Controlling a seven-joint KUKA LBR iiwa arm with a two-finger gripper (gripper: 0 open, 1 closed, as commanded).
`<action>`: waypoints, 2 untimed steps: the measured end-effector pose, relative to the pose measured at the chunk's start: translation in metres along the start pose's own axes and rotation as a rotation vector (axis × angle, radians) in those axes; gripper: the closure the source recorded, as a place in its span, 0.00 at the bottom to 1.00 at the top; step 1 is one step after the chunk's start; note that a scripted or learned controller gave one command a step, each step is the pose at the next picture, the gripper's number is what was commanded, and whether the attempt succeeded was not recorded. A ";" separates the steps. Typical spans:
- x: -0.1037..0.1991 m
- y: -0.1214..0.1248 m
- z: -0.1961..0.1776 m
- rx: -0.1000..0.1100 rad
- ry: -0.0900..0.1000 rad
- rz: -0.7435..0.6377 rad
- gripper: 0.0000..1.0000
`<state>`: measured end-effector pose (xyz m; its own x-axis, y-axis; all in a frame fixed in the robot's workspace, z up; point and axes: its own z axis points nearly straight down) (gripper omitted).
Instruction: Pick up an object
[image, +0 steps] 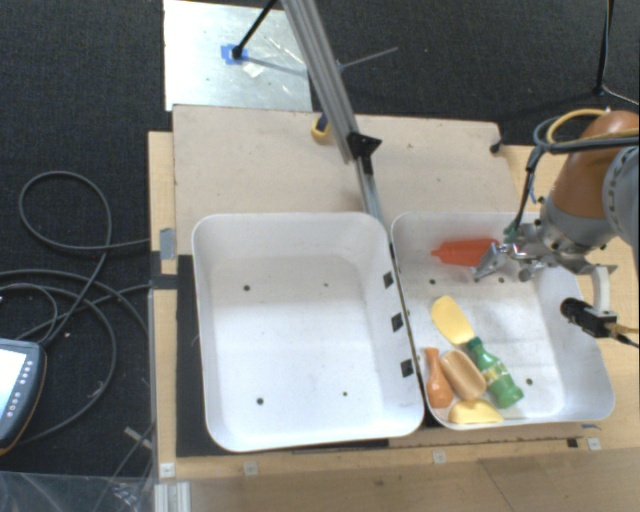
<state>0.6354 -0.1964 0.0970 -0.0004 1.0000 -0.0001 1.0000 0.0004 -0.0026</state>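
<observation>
I could not tell my gripper's (490, 266) state beside the orange-red object (464, 252); I judged centring squarely over it before descending was best.

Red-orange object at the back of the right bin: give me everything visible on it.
The red-orange object is elongated and looks like smooth plastic, possibly a toy pepper or carrot; its exact kind is unclear. It lies flat on the floor of the right bin near the back wall, long axis roughly left to right, tapering to its left end. Its right end meets the hand, which hides any contact. It lies apart from the cluster of toys nearer the front.
</observation>
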 end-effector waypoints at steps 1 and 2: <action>0.000 0.001 0.005 -0.004 -0.001 -0.001 0.00; 0.000 0.002 -0.006 -0.008 -0.002 -0.002 1.00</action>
<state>0.6377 -0.1964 0.1034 -0.0026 1.0000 -0.0021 1.0000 0.0026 0.0053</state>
